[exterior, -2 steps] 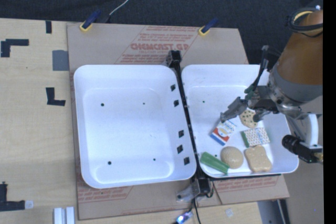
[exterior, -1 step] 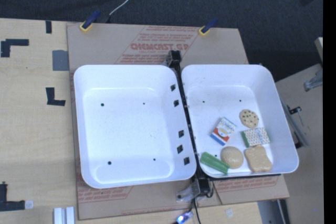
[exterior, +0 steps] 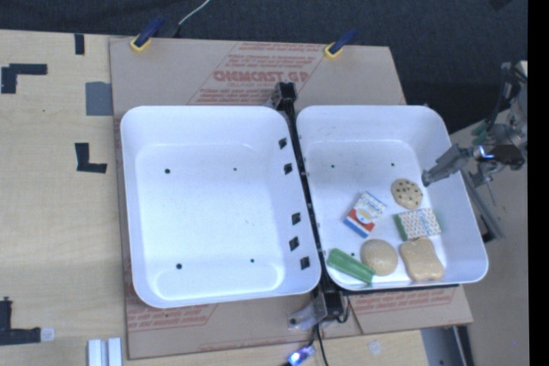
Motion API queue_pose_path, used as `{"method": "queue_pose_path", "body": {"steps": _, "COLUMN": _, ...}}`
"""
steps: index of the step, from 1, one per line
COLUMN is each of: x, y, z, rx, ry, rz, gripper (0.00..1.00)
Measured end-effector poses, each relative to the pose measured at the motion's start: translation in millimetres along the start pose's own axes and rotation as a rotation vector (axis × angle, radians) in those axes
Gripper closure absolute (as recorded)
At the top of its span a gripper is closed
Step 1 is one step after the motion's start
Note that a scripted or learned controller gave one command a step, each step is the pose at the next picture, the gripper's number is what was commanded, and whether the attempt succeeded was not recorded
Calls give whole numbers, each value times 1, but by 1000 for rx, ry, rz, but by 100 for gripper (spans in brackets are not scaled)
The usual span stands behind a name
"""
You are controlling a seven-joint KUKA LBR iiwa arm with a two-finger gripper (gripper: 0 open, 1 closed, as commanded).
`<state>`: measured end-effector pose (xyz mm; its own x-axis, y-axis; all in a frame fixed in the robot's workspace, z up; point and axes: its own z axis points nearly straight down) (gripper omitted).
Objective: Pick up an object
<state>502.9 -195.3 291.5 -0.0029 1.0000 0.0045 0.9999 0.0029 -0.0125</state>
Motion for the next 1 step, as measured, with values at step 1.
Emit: {"method": "queue_pose_path", "body": {"steps": 1, "x": 1, "y": 31, "z": 45, "rx": -9, "ry": -5, "rz": 1, "gripper": 0}}
